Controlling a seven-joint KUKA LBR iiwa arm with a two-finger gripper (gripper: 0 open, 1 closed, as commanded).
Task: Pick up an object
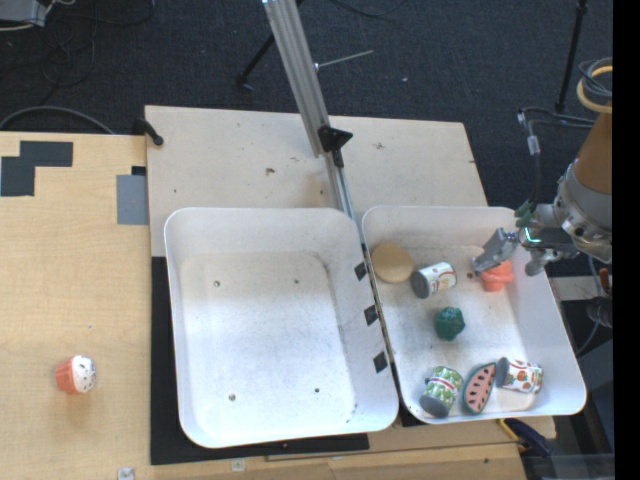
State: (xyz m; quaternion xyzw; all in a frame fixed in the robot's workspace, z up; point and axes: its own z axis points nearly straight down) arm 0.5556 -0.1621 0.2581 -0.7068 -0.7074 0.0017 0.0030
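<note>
The orange object [496, 276] lies in the right bin [556, 340], near its far right side. It sits just below one grey finger [490, 254] of the gripper [514, 256]. We see the jaws spread apart with nothing between them. We cannot tell if that finger touches the orange object or just hangs over it. The grey arm [590, 203] comes in from the right, over the bin's edge.

Just beside the orange object we see a small white can [433, 279] lying on its side. Next to that, close to the wall between the bins, is a round tan thing [392, 263]. A little dark green lump [449, 322] sits nearer to us, in the middle of the bin. Along the near edge of this bin we see three more things in a row: a green and white can [441, 388], a red slice with dark dots [481, 388], and a white and red toy [519, 376].

The left bin [200, 268] sits right next to it. A long grey metal bar [300, 68] slants up from where the two bins meet. Far off to the left, on the wooden table [60, 268], we see a small orange and white thing [76, 374]
</note>
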